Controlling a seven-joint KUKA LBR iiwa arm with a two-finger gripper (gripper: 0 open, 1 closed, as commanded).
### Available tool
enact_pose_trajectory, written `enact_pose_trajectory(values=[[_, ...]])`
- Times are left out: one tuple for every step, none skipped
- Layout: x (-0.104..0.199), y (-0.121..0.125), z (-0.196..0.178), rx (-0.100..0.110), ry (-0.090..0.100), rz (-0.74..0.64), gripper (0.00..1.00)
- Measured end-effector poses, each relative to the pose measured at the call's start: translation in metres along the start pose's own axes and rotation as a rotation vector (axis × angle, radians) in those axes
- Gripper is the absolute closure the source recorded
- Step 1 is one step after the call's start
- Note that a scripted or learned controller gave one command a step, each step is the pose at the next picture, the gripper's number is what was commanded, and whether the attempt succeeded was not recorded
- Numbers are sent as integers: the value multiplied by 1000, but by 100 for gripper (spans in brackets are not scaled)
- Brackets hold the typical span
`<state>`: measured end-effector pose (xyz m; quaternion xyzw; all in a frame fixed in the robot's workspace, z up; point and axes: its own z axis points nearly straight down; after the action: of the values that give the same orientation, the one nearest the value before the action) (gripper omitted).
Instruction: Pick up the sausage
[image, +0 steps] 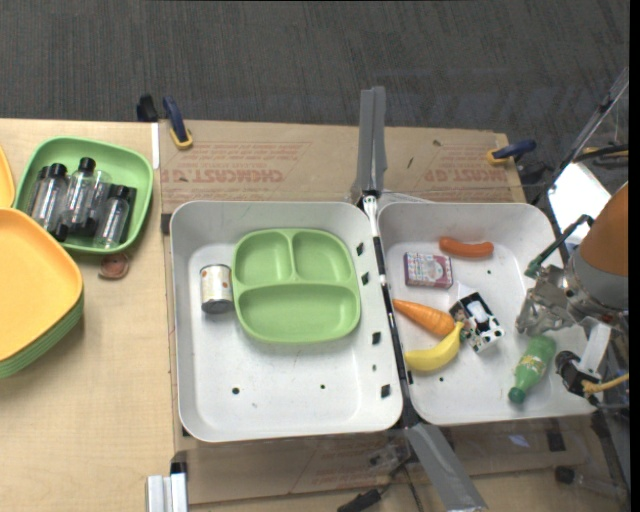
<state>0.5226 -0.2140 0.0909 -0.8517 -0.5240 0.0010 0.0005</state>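
Note:
The sausage is a short orange-red link lying flat near the back wall of the right bin. My gripper hangs at the right side of that bin, well to the right of the sausage and nearer the front. It sits just above a green bottle. Nothing shows in its grasp.
In the right bin lie a pink packet, a carrot, a banana and a black-and-white object. The left bin holds a green divided plate and a small can. Off to the left are a tray of bottles and yellow plates.

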Motion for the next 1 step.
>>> enact_pose_trajectory(values=[[-9, -47, 0, 2, 1, -139, 100]])
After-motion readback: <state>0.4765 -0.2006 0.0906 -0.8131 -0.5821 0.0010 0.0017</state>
